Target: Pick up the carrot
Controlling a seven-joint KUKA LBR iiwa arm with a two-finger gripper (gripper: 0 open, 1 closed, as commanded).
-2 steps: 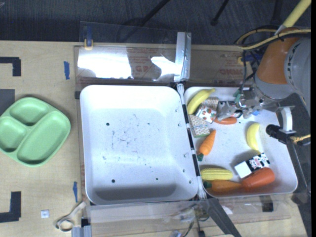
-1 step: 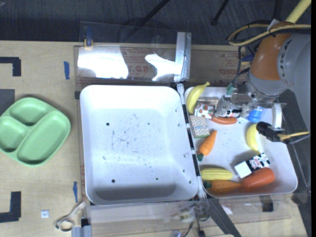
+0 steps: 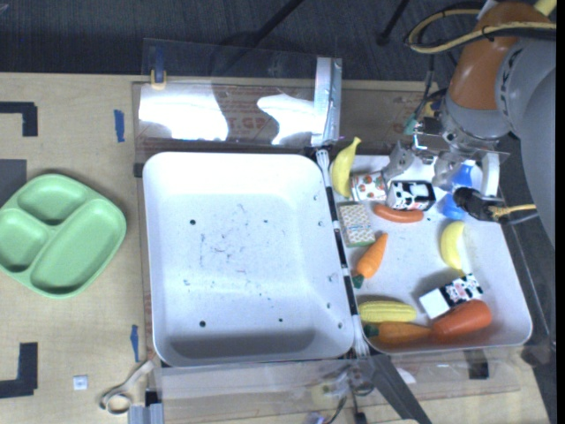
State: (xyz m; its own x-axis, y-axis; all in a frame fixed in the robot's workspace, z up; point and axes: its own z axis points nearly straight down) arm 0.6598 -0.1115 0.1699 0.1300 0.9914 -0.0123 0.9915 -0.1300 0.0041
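Observation:
The carrot [image 3: 372, 255] is a short orange piece with a green end, lying at a slant by the left wall of the right bin [image 3: 516, 276]. A second long orange vegetable [image 3: 403, 331] lies along that bin's near wall. The gripper [image 3: 422, 166] hangs over the far end of the right bin, just above a black-and-white patterned item [image 3: 411, 194]. It stands up and to the right of the carrot, well apart from it, and the metal parts of the wrist hide its tips.
Around the carrot lie a checkered wafer [image 3: 356, 223], a red sausage [image 3: 399, 213], a banana [image 3: 342, 164], a yellow fruit [image 3: 452, 244], a corn cob [image 3: 387, 311], a red pepper [image 3: 463, 318] and a blue item [image 3: 454, 205]. The left bin [image 3: 238, 254] adjoins. A green divided plate [image 3: 58, 234] sits far left.

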